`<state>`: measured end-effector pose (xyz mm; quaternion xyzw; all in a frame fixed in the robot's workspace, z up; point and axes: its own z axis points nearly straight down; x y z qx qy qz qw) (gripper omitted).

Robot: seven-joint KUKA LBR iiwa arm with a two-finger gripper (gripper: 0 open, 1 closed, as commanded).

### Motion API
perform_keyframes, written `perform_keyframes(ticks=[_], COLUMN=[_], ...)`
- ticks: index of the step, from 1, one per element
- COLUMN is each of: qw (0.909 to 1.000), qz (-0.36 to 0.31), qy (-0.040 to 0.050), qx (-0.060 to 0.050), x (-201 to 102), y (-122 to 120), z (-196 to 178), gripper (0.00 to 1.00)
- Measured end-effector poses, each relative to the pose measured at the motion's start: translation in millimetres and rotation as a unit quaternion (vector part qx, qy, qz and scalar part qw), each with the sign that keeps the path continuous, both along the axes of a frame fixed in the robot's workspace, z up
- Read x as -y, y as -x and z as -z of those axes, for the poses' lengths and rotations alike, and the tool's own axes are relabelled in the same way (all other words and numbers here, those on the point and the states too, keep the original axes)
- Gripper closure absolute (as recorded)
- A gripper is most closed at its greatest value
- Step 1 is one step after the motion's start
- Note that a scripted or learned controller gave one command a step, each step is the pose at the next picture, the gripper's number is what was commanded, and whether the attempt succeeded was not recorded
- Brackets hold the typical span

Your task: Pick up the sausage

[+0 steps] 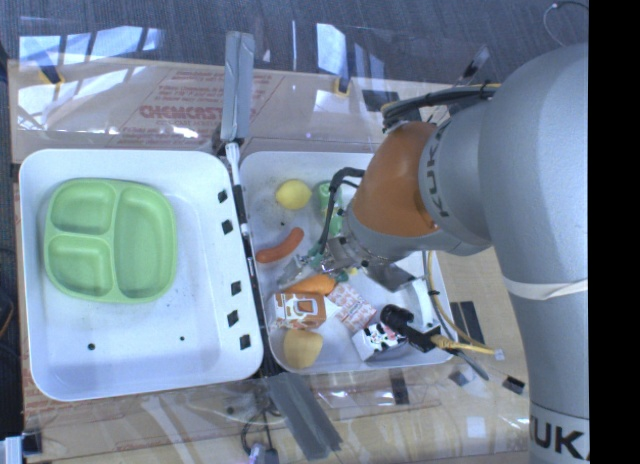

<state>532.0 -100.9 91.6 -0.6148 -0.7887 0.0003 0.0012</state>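
Over the right bin [262, 174] my wrist hangs low, likely lining up for a grasp, and hides my gripper; its state I cannot tell. Just beside it, the sausage [279, 245] lies free on the floor near the left wall: small, reddish-orange, slightly curved, below a lemon [293, 194].

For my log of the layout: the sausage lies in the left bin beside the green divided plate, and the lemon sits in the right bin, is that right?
Not quite. The camera view shows the sausage in the right bin, just below the lemon. The green divided plate sits in the left bin.
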Motion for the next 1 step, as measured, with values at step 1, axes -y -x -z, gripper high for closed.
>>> perform_keyframes(ticks=[1], qw=[0.997], qz=[-0.077], qy=[0.0003], qx=[0.001], x=[-1.4], y=[-52.9], z=[-1.0], gripper=[0.0])
